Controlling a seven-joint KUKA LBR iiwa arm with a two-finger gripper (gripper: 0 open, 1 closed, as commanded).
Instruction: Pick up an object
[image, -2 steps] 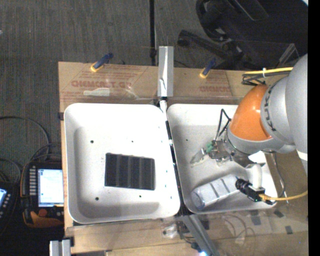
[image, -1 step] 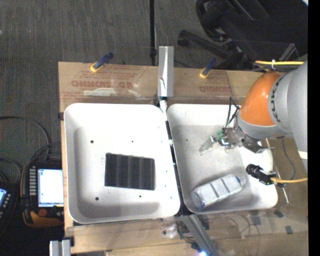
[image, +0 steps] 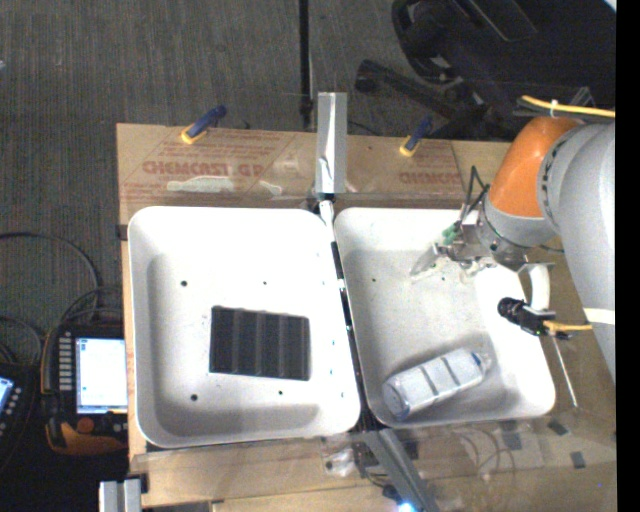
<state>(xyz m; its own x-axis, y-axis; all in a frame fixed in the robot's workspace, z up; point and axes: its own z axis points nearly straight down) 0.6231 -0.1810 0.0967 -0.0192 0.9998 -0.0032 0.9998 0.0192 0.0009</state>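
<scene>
Bottle: clear plastic bottle (image: 437, 380) lying on its side, near front edge of right bin (image: 380, 290)
Gripper (image: 440, 260): over rear of right bin, well apart from bottle; fingers spread, nothing between them
Arm (image: 560, 190): orange band above wrist
Left bin (image: 170, 260): dark ribbed rectangular block (image: 260, 343) flat at centre

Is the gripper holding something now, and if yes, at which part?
Nothing is held. The gripper is open over the right bin, apart from the plastic bottle.
</scene>
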